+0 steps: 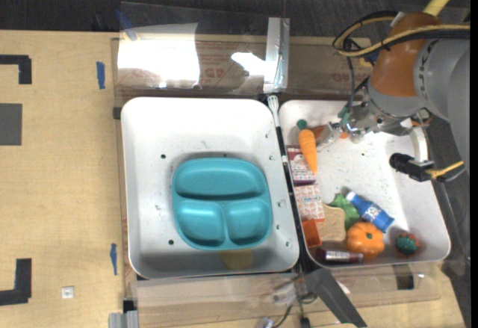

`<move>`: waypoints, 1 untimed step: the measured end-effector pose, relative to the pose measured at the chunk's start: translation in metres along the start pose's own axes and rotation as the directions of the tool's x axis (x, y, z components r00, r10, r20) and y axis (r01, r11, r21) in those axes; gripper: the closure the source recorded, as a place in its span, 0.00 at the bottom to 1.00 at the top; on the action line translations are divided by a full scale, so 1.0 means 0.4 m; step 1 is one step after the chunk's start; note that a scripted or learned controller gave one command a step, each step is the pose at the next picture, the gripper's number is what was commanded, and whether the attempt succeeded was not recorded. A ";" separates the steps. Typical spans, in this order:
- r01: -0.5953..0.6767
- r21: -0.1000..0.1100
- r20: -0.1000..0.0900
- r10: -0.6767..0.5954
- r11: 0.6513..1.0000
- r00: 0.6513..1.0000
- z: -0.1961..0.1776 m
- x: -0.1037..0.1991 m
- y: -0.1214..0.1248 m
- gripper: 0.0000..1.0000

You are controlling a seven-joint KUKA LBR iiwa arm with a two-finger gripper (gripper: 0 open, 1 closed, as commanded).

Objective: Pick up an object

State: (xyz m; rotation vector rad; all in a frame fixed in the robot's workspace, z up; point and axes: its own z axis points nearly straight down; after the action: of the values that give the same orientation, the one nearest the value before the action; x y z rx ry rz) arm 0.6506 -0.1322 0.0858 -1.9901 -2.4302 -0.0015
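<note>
On the wooden bench (pixel 60 169) sit 2 shallow white plastic bins side by side. The left bin (pixel 142 125) holds a teal plastic plate with 3 compartments (pixel 221 201), lying flat near its middle. The right bin (pixel 433 214) holds the loose things: an orange toy carrot with a green top (pixel 307 149) lies against the left wall, towards the far end; below it along that wall lie a few small printed packets (pixel 305 188). At the near end sits a small orange toy pumpkin (pixel 365 238), with a blue and white bottle (pixel 371 211) touching it on the far side, a green toy vegetable (pixel 345 205) just left of the bottle, and a small dark green round piece (pixel 406 243) to the right of the pumpkin.

The grey arm with the orange band reaches in from the right, and its gripper (pixel 348 125) is at the far end of the right bin, just right of the carrot. Whether the jaws are open or closed cannot be told; nothing is seen between them.
</note>
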 end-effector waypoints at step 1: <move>-0.001 -0.002 0.002 0.001 1.000 1.000 0.000 0.054 0.054 0.00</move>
State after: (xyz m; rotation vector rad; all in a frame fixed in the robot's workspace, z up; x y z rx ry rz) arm 0.6676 -0.1069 0.0857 -1.9927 -2.4319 -0.0027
